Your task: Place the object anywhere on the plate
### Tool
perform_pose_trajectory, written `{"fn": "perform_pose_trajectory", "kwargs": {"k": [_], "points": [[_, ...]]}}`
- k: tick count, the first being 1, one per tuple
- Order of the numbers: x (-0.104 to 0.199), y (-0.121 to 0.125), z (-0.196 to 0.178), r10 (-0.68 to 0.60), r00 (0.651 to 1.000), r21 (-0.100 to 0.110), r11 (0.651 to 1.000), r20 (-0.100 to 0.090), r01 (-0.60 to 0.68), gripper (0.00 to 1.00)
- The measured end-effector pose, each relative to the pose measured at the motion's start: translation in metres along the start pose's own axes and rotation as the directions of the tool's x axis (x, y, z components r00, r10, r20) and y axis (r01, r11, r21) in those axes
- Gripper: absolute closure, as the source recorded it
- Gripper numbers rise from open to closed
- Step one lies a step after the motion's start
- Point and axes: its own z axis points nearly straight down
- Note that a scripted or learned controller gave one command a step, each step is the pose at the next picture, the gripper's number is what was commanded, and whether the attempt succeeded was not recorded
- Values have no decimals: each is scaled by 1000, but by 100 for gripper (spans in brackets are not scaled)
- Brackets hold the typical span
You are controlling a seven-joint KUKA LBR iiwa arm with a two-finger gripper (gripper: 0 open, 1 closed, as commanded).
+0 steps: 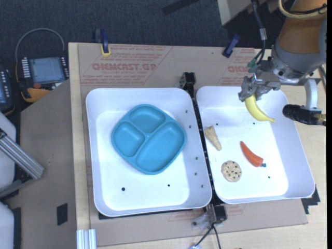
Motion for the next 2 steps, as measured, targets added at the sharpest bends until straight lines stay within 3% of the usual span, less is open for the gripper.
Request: {"fn": "perform_pose_trajectory", "kwargs": {"k": [2], "points": [[93, -8, 5, -1, 1000, 1, 1000, -1, 1, 100]]}}
